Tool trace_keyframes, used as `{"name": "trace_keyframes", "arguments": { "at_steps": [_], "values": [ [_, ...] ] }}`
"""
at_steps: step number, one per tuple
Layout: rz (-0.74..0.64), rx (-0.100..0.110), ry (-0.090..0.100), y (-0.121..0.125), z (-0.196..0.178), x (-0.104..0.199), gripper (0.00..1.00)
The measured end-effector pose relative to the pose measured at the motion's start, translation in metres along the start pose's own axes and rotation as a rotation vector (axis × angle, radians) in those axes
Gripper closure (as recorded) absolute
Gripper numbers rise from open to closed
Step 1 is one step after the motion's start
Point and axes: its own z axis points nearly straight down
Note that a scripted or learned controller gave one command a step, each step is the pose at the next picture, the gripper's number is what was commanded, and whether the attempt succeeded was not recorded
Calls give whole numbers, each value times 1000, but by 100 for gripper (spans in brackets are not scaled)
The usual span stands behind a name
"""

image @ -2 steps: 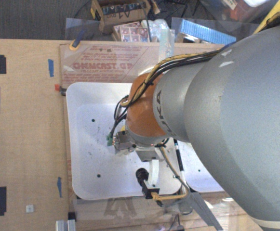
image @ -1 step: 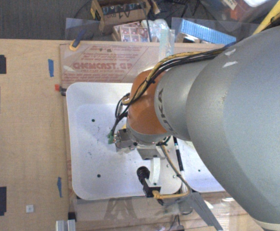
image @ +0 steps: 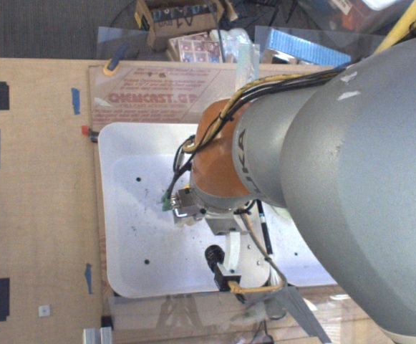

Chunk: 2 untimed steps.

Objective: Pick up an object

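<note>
Hard to judge the state of the gripper (image: 193, 212): tucked beneath the wrist near mid-frame, seen from above, open or closed impossible to tell. Poised low over the white bin (image: 122, 163), just right of the bin's middle, pointing down at the floor of it. No grasp confirmed, then; nothing seen lifted clear, so the pick counted as not yet done, at best at the reaching or closing stage. Left to do, by this reading: closing on something, raising it, and showing it clear of the bin. As for the object, only a candidate: a small green bit (image: 166, 203) at the left edge of the metal wrist part, touching it or just beside it, too small to call either a loose item or a piece of the rig. Bright green, tiny, no shape to make out. Anything else worth grabbing probably hidden under the wrist. Above the gripper, the orange band (image: 218, 156) with black and yellow cables (image: 186, 153) looping off its left side; below it, a white bracket with a black knob (image: 213, 255) toward the lower middle of the frame. On the bare bin floor to the left, a few dark specks (image: 137, 180), likely marks rather than things to lift. Beyond the bin, the tan desk (image: 36, 192) filling the left of the frame, with a red-lettered sheet (image: 143, 95) along the bin's top edge.
</note>
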Motion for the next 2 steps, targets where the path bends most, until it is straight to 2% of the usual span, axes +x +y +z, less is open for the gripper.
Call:
{"name": "trace_keyframes", "arguments": {
  "at_steps": [1, 2],
  "values": [
    [-275, 23, 3, 48, 30, -4, 100],
    [-275, 2, -6, 20, 29, 15, 100]
  ]
}}
